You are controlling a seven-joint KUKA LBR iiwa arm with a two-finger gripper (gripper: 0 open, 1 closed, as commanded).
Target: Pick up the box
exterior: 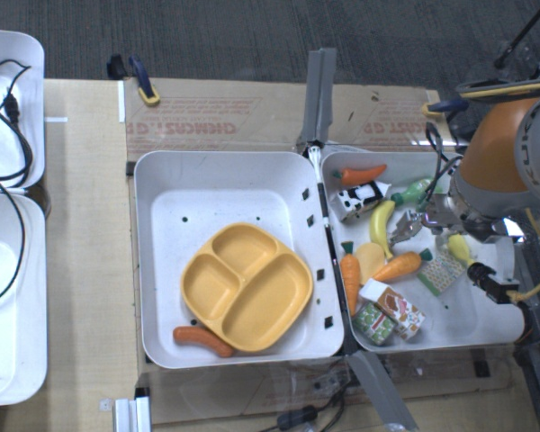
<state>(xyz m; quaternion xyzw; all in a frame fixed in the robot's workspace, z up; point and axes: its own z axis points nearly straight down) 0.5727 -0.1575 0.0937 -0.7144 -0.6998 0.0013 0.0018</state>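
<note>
Red-and-white, the small box (398, 310) lies near the front of the right bin (499, 331), touching a green packet (373, 324) and just below a toy carrot (396, 267). The gripper (412, 226) hovers farther back by the banana (381, 224), its state impossible to tell. A clean grasp likely means straddling the box's narrow sides, clear of the neighbours.

Box (389, 312) lies at the right bin's (499, 331) front-left corner. Touching obstructions: carrot (398, 266) behind it, second carrot (351, 280) to its left along the wall. Banana (381, 224) and gripper (414, 226) sit farther behind. Bare floor lies open right of the box; approach from above unobstructed.
</note>
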